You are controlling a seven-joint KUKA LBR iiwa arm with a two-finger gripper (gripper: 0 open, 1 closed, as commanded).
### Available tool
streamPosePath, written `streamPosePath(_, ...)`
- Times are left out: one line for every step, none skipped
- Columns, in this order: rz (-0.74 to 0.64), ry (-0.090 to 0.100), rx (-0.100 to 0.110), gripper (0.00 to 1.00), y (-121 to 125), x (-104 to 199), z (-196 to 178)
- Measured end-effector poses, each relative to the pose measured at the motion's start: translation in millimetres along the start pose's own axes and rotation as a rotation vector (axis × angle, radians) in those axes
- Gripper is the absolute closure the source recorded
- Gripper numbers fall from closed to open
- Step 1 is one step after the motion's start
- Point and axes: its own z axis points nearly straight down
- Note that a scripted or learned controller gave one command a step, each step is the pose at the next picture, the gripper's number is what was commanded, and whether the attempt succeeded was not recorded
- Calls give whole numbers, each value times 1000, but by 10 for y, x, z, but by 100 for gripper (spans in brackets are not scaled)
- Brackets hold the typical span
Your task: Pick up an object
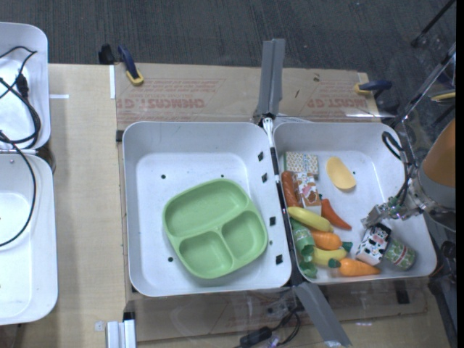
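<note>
The right bin (362, 148) holds a heap of toy food along its left and front sides. A yellow slice (341, 173) lies alone near the back. A cracker box (301, 164), a sausage (290, 189), a banana (308, 218), a red chili (335, 214) and two carrots (325, 240) (357, 268) lie close together. A cow-patterned carton (375, 243) and a green can (398, 255) sit at the front right. My gripper (391, 210) hangs low at the bin's right side, just above and behind the carton. I see nothing held in it.
The left bin (145, 194) holds a green divided plate (214, 228). A raised divider (272, 158) separates the two bins. Black cables (397, 147) hang by the right bin's right wall. White tubs with cables (18, 158) stand at the far left.
</note>
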Motion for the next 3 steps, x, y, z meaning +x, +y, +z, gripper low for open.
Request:
streamPosePath(75,1,7,100,423,673,-259)
streamPosePath(76,1,8,0,418,667,-258)
streamPosePath(121,0,9,0,1169,332,120)
